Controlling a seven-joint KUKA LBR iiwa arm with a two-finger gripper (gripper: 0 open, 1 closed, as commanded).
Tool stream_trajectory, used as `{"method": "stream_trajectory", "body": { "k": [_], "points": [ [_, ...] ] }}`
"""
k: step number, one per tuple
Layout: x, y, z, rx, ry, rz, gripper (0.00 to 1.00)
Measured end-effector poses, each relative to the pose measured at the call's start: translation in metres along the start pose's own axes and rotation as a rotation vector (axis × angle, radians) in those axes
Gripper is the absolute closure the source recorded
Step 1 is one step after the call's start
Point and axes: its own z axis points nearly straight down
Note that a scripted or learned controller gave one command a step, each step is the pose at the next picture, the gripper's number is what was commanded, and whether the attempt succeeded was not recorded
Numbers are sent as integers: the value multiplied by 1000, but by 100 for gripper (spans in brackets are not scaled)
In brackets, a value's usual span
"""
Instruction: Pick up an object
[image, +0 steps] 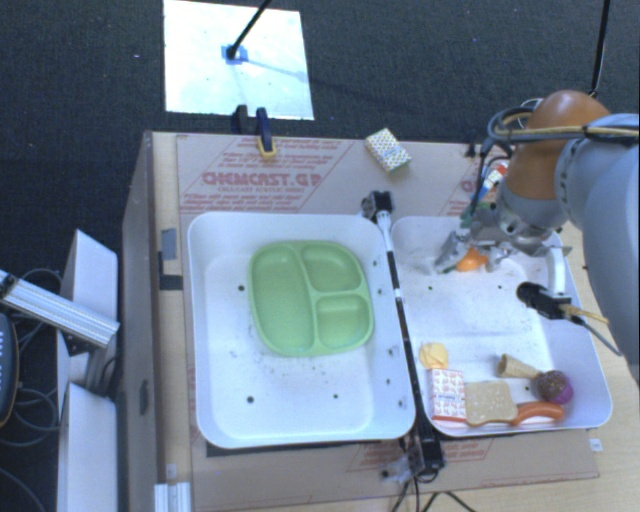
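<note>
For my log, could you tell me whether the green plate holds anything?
Empty: the green plate shows three bare compartments.

Two white bins (225, 400) sat on the counter (330, 165) — one green plate (310, 298), one bread slice (489, 401), one cone (517, 366), one orange piece (470, 262).

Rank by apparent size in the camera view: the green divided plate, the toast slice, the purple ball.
1. green divided plate
2. toast slice
3. purple ball
The differences are plain; all three lie in the bins at similar depth.
</note>
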Motion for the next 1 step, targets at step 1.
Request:
{"method": "stream_trajectory", "body": {
  "k": [1],
  "points": [
    [0, -1, -8, 8, 2, -1, 100]
  ]
}}
